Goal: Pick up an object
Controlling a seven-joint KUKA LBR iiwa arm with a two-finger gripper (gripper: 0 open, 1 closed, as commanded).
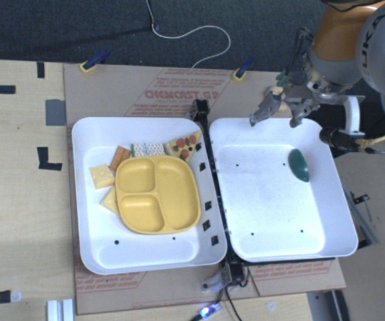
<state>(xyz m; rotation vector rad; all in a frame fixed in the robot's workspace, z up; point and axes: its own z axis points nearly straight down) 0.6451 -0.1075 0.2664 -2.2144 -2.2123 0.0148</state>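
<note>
Nearest the lens lies the left shallow white plastic bin [89, 246], holding one yellow three-compartment plastic plate [158, 194] with several small food-shaped pieces [102, 176] along its upper-left edge. One dark green oval object [299, 164] rests in the right white bin [339, 243], near its right wall. Above that bin's far rim the jaws [277, 114] hang spread open — gripping nothing. Both bins sit on cardboard over a pale wooden worktop [19, 199]; dark carpet lies beyond.

We see a pale wooden tabletop [19, 199] marked with black tape, a brown cardboard sheet [172, 89] clipped upon it, and dark carpet [65, 12] beyond, crossed by a white cable [199, 32].
</note>
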